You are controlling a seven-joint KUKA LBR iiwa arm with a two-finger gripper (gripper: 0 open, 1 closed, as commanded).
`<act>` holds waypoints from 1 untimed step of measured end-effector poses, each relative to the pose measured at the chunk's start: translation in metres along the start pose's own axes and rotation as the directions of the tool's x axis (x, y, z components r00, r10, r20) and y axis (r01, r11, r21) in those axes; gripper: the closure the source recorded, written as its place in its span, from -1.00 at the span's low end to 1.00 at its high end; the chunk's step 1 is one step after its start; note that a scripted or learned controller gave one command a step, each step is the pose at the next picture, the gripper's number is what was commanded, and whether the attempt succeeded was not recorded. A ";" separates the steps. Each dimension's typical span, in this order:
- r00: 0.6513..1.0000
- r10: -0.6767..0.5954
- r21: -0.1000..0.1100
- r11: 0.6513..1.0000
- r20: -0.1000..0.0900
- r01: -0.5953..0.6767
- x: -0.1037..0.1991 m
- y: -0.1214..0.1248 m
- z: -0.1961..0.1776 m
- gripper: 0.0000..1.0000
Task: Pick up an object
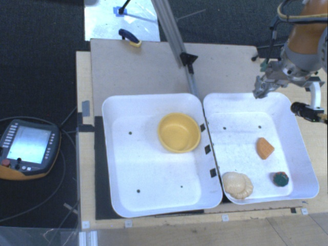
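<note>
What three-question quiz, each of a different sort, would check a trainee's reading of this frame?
1. True or false: the yellow bowl sits in the left bin.
2. How many objects lie in the right bin?
3. The end effector hangs over the right bin's: A) far edge B) near edge C) centre?

Key: 1 true. 2 three: orange piece, cream shell-like item, dark green ball. 3 A.
</note>
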State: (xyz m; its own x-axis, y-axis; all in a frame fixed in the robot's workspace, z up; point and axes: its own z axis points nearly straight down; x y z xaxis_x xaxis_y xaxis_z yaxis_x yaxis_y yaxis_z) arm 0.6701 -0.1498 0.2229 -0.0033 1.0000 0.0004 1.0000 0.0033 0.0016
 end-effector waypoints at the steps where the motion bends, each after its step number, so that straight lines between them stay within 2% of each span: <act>1: 1.000 0.000 0.000 1.000 0.000 0.000 0.040 -0.015 -0.005 1.00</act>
State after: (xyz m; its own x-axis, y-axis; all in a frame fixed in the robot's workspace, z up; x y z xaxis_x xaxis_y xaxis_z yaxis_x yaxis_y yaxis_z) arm 0.6546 -0.1095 0.2279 -0.0036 1.0000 0.0006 1.0000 0.0036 0.0012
